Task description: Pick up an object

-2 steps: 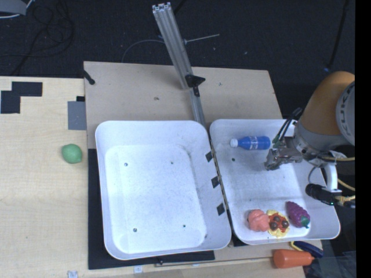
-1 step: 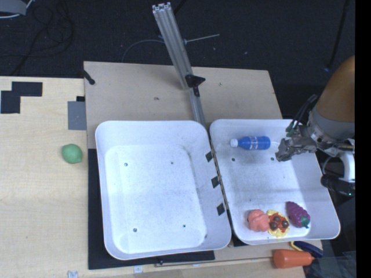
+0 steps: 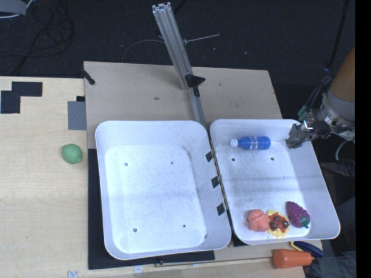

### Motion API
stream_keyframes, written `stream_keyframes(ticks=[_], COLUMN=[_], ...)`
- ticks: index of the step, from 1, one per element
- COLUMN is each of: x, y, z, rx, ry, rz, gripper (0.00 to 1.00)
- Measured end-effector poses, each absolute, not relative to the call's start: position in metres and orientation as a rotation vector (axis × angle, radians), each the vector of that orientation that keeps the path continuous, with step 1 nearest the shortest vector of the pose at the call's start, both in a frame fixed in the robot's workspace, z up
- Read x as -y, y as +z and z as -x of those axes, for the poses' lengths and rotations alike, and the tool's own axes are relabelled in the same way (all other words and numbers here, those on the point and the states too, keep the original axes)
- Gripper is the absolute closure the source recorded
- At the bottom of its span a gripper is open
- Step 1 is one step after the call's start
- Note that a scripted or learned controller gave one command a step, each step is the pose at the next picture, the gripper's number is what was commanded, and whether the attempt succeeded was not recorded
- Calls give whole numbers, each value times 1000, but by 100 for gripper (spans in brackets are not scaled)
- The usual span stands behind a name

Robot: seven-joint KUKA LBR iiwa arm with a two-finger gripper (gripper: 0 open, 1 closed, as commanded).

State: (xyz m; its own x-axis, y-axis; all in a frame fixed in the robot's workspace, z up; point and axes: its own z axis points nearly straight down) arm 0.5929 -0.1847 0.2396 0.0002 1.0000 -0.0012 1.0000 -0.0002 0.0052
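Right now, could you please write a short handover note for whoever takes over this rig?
Gripper: at the upper right edge of the right bin, above its rim, nothing seen between its fingers; open or shut is unclear.
Right bin: blue bottle lying on its side near the far wall, left of the gripper; orange-pink toy, yellow toy and purple grape-like toy clustered at the near edge.
Outside the bins: green ball on the bench, orange carrot-like toy in front of the right bin.
Done: nothing picked.
Left: grasp and lift one object.
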Motion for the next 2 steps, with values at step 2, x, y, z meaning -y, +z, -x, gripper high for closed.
stream_keyframes(ticks=[2], x=[134], y=[287], z=[-590], rx=[-2225], ry=[1], rz=[-2218], gripper=[100])
